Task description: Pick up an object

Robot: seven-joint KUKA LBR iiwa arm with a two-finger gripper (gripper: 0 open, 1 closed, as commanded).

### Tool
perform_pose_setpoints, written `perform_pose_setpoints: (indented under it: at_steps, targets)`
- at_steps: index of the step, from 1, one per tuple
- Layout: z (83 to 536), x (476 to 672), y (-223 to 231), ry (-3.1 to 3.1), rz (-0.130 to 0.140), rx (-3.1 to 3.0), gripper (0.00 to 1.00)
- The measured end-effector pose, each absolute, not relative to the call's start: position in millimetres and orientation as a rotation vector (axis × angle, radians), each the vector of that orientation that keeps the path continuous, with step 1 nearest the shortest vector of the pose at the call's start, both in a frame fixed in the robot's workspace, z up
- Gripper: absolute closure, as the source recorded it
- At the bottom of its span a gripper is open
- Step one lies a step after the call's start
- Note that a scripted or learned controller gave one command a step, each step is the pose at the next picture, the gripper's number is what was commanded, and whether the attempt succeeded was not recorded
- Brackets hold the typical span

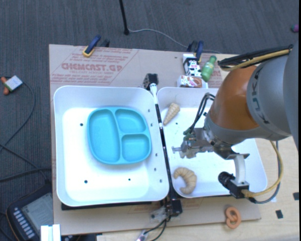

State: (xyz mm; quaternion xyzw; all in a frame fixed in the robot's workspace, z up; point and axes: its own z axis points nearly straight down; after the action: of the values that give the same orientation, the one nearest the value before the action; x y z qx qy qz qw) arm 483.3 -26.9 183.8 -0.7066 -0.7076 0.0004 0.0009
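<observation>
The KUKA arm's hand (186, 149) hangs low inside the right bin (258, 157), between a cone-shaped pastry (171, 113) and a croissant (186, 179); whether its fingers are spread or pressed together cannot be told. Nothing is lifted. Both pastries lie on the bin floor, so the pick appears not yet made. A blue divided plate (119, 135) sits in the left bin (65, 149).
</observation>
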Motion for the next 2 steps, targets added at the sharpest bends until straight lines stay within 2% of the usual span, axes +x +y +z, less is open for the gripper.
perform_pose_setpoints:
  at_steps: [1, 2]
  targets:
    - [183.9, 483.3, -31.4, -2.222, 0.001, -2.219, 1.00]
    - [160.7, 482.8, -104.8, -2.219, 0.004, -2.223, 1.00]
